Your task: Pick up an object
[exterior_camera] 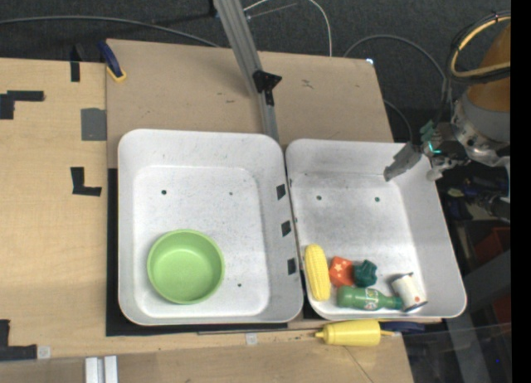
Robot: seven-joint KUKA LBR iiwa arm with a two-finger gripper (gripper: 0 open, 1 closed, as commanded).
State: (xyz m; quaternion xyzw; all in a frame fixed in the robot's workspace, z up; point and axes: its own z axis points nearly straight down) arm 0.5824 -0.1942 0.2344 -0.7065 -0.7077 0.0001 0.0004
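Observation:
In the near end of the right bin (365,174) lies a cluster of small items: a yellow corn cob (316,272), a red-orange piece (340,270), a teal piece (365,273), a green bottle (365,298) on its side and a small white can (408,289). A green bowl (186,266) sits in the near-left corner of the left bin (199,157). My gripper (419,162) hovers over the right bin's far right rim, well away from the cluster. It is open, with nothing between its fingers.
A yellow mustard bottle (353,333) lies on the bench just outside the right bin's near rim. A grey pole (241,33) slants across the far side toward the gap between the bins. Cables run behind the bench.

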